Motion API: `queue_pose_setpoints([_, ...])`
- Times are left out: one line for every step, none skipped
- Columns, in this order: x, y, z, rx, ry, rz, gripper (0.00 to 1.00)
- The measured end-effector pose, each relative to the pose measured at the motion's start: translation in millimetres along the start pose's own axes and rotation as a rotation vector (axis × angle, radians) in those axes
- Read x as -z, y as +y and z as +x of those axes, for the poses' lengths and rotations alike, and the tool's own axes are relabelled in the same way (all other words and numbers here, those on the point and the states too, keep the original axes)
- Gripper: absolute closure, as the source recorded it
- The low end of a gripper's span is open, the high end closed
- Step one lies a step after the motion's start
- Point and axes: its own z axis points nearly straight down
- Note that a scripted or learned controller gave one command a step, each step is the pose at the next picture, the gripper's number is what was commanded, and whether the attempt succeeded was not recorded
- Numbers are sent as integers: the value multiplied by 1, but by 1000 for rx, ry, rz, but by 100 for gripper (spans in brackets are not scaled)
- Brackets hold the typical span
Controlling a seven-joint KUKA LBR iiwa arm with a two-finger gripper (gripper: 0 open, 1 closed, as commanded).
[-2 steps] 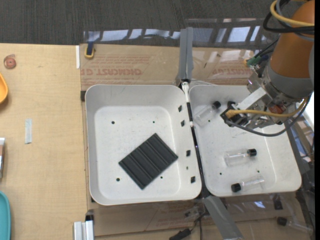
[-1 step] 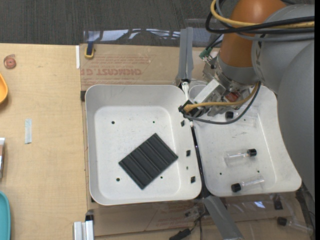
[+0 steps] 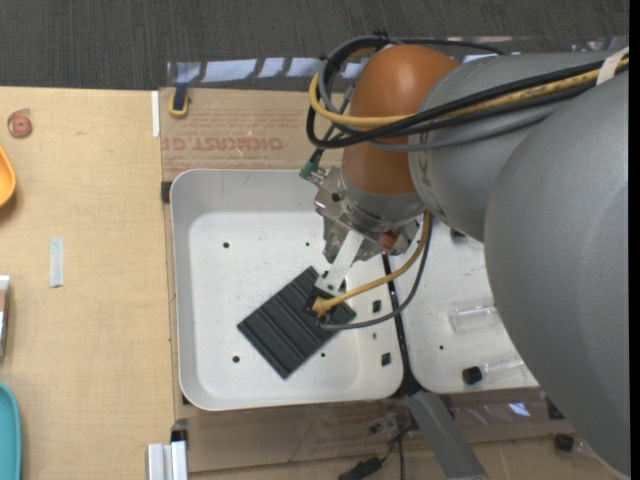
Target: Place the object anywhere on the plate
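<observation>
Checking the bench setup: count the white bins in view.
2. The left bin holds a black ridged plate; the right bin is largely hidden under the arm.

The big grey arm (image 3: pixel 540 198) comes in from the right side of the counter. Its orange band (image 3: pixel 395 118) sits above the wrist. The gripper (image 3: pixel 330 286) points down and a little left.

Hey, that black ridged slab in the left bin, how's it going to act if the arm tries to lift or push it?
The slab lies flat and thin, so it will probably slide rather than roll or tip. Its parallel ridges suggest moulded plastic or rubber, likely fairly stiff and light, though that is hard to confirm. Lying flush on the bin floor, its edges may be awkward for the end effector to get under.
</observation>
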Motion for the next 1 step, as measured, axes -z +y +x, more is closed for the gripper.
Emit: queue_pose_setpoints([0, 0, 0, -1, 0, 0, 0])
